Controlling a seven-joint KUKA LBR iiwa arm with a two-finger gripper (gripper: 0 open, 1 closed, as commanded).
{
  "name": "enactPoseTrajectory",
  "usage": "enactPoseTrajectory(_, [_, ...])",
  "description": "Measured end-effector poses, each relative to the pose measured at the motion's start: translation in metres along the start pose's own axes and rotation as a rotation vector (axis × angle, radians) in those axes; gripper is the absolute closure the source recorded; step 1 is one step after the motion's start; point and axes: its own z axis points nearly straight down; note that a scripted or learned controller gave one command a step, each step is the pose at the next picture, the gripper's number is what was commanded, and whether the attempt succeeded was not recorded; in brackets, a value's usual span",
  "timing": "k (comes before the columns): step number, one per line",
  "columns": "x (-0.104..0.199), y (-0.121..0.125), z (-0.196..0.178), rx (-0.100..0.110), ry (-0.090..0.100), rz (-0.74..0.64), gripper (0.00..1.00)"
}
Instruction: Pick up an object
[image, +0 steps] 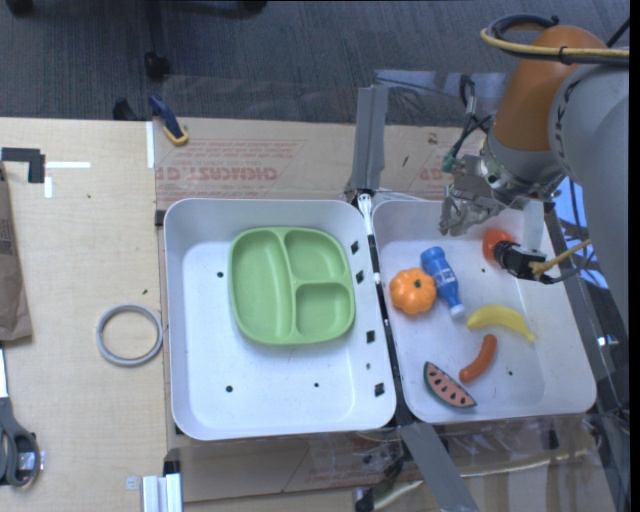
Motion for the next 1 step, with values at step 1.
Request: enactPoseTrajectory(1, [-0.0633, 0.0267, 0.0988, -0.002, 0.0, -0.097, 1.0])
